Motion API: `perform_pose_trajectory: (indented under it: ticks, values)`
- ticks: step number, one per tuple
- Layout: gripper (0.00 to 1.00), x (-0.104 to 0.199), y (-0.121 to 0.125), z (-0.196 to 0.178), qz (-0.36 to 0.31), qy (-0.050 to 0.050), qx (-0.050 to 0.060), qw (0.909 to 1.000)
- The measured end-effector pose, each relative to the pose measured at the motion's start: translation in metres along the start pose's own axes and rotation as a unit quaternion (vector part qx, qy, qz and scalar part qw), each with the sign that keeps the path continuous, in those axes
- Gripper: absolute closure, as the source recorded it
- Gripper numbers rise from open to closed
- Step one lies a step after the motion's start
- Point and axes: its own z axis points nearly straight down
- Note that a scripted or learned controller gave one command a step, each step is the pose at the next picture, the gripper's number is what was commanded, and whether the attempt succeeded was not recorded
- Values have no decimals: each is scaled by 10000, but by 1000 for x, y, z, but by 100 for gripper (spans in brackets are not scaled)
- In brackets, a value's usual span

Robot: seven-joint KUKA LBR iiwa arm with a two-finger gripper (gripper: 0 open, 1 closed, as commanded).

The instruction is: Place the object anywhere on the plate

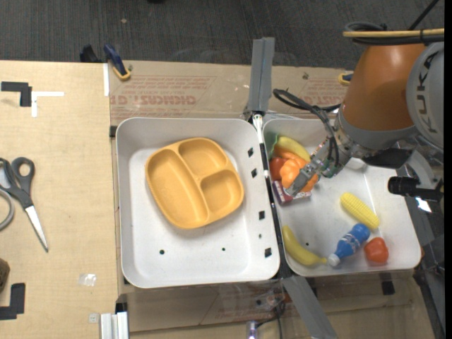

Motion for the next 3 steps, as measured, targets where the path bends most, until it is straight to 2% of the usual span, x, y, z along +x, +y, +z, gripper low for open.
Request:
perform_pose_trajectory:
  ticks: [1,2,3]
  values:
    - [100,48,27,26,-718,4,-6,9974]
    - [100,23,134,26,-634,-4,-8,9980]
    - [100,97,191,36,9,-4,-5,10000]
